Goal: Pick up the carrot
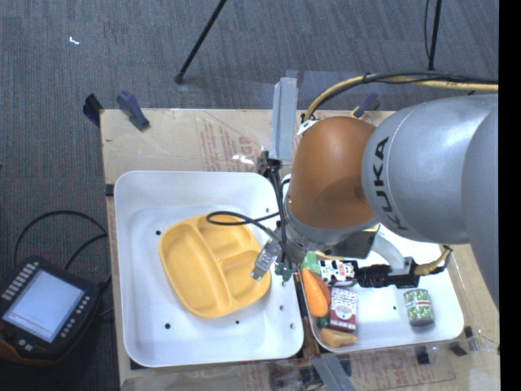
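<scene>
- The carrot (316, 292) lies at the left edge of the right bin (453, 298), beside a red carton (343, 310).
- The end effector (286, 269) sits just left of the carrot; its state cannot be told.
- A yellow tray (213, 265) rests in the left bin (142, 218).

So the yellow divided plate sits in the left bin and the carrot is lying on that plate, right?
Not quite. The camera view shows the yellow divided plate in the left bin, but the carrot is not on it. The carrot lies in the right bin, near its left edge, beside a small red carton.
</scene>
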Action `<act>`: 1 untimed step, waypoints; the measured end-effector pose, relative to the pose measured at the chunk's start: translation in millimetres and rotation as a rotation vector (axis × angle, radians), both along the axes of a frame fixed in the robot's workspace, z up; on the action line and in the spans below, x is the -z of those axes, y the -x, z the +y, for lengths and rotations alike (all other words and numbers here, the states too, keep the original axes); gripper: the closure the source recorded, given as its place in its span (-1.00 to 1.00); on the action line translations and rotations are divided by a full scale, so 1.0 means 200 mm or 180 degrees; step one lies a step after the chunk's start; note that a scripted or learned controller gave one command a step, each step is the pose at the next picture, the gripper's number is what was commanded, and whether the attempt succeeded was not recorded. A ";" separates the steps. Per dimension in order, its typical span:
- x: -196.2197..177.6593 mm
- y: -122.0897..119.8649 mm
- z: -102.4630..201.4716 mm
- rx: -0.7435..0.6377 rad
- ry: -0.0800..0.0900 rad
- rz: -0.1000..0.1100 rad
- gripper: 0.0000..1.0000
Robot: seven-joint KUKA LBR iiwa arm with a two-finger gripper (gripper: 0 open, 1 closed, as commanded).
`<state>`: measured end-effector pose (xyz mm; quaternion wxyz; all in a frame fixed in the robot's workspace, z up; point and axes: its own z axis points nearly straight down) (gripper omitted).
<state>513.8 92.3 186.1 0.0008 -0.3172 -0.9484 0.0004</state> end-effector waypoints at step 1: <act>-0.04 -0.01 -0.01 0.0010 -0.0001 0.0002 1.00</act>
